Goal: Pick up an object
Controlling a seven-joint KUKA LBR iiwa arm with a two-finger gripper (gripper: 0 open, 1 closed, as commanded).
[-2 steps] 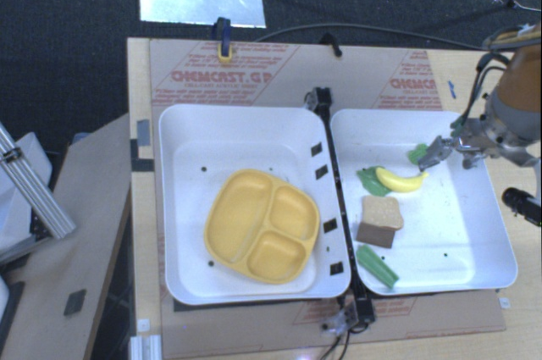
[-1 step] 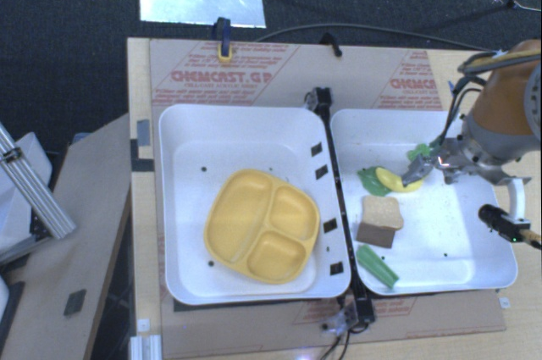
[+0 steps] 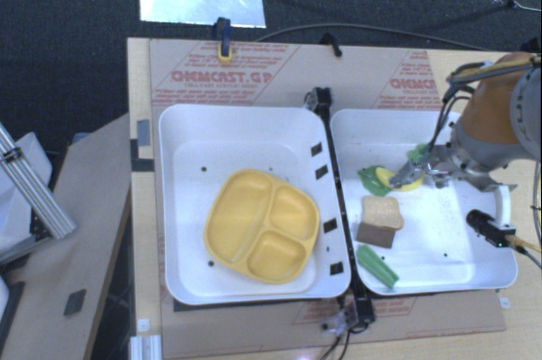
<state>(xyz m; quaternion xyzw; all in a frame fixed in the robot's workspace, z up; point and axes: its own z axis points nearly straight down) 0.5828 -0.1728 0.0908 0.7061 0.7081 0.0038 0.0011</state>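
Jaws: cannot be told open or closed; the gripper (image 3: 412, 174) sits low at a yellow-and-green toy (image 3: 378, 178), right of centre.
Nearby: a bread-slice toy (image 3: 382, 213), a green piece (image 3: 377, 267) lower down.
Left bin (image 3: 190, 138): yellow divided plate (image 3: 262, 225).
Progress: nothing visibly lifted; the pick seems yet to come.

Arm (image 3: 500, 108) reaches in from right, end effector (image 3: 410, 174) lowered leftward

High slanted overhead — both bins (image 3: 254, 121)
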